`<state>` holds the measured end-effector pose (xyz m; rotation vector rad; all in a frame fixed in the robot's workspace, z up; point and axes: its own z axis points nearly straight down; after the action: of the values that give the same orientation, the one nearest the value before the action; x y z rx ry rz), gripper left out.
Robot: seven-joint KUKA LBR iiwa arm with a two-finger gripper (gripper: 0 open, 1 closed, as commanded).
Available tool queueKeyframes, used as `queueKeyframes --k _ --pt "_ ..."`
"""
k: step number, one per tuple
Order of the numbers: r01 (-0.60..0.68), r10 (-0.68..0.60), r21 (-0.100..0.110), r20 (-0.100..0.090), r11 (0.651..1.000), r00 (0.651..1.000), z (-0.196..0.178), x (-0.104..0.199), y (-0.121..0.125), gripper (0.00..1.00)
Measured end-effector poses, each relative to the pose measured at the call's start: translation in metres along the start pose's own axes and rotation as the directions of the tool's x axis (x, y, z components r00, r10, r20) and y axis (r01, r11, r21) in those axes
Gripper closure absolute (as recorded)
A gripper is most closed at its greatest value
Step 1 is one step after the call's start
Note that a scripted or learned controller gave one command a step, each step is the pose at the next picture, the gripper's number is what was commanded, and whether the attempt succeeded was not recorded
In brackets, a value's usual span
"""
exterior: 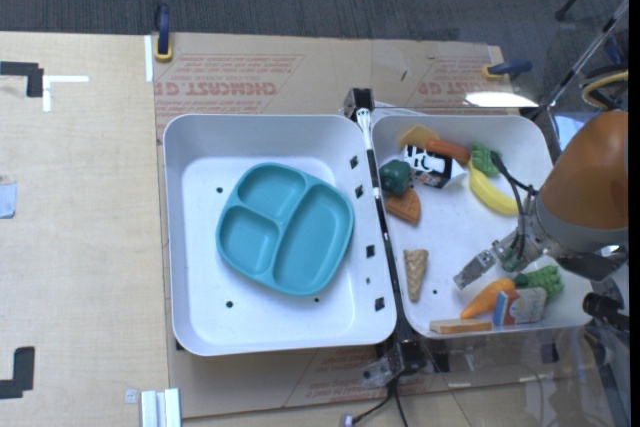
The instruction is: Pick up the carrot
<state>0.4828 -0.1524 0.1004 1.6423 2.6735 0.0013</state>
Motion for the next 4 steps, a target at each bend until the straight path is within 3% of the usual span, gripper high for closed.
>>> queueKeyframes --k 1,2,3,4 --pt "0.107 -0.107 0.002 -0.004 0.994 0.994 0.009 0.048 0.02 0.0" --pt "0.453 -0.453 0.0 -0.003 0.892 0.892 0.008 0.032 0.012 0.0" --pt "0.803 -0.803 -0.002 0.0 0.596 0.596 0.008 0.035 0.015 0.0" --pt "0.798 -0.798 -0.003 0.006 0.602 0.602 -0.001 0.034 0.017 1.0"
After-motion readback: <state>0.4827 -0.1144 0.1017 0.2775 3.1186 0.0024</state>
